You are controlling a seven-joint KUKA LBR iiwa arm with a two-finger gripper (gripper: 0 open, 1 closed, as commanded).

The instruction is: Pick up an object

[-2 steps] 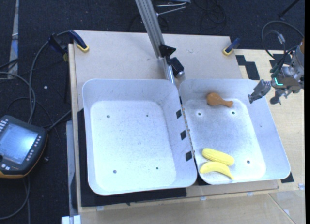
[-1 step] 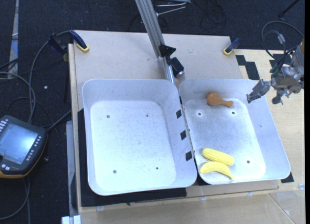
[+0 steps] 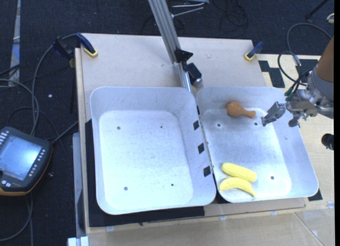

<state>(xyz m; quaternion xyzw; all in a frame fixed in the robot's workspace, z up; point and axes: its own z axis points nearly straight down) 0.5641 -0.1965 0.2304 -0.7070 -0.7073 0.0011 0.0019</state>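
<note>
Step in hand: the approach. My gripper [image 3: 272, 113] hangs at the right of the frame, over the upper right part of the right-hand shallow white bin [image 3: 297, 157], and nothing lies between my fingers. They look parted, though how widely I cannot tell at this size.

Candidate for the pick: one orange-brown, drumstick-shaped toy [image 3: 239, 110], lying in the upper middle of that bin, near my fingertips and to their left, apart from them. Its fat end points left and its thin end points towards me.

Next move, as I judge it: shift left until I stand over the toy, line my fingers across its narrow neck, come down to the bin floor and close. The rounded body may roll or slip out if I close on the bulb.

Count of holdings:
- White bins: two, side by side. The left-hand white bin [image 3: 106, 133] fills the centre-left of the frame.
- Drumstick-shaped toys: one.
- Yellow, banana-like curved pieces [image 3: 238, 178]: two, lying together, touching or nearly so, at the lower left of the right-hand bin, well apart from me.
- Grippers: one, mine.
</note>
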